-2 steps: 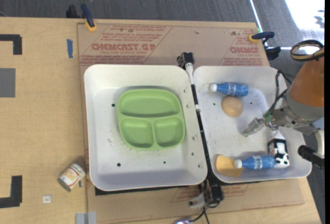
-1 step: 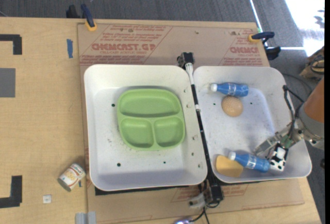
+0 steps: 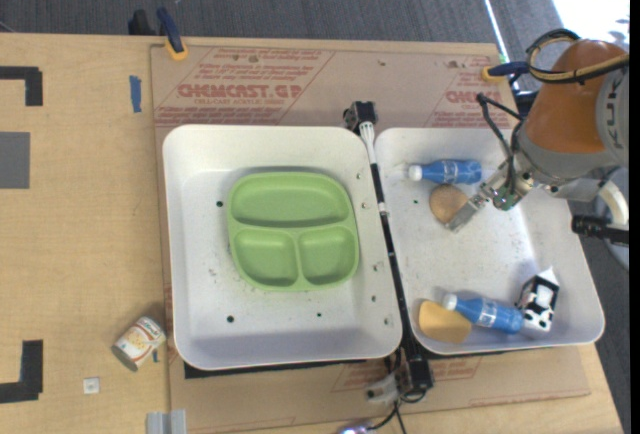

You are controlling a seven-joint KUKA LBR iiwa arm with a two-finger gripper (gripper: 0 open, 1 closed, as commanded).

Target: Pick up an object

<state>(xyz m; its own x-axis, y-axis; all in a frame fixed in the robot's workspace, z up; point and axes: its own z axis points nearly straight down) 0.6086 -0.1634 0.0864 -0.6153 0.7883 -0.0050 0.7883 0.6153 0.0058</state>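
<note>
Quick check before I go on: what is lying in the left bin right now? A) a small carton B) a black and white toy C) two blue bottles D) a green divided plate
D: the green divided plate lies in the middle of the left bin, three compartments up.

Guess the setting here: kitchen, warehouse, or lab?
Most likely a robot lab's pick-test bench. Two white bins sit on a cardboard sheet clamped to the bench, the arm reaches in over the right one, and the contents are toy-like props: a green divided tray, blue bottles.
</note>
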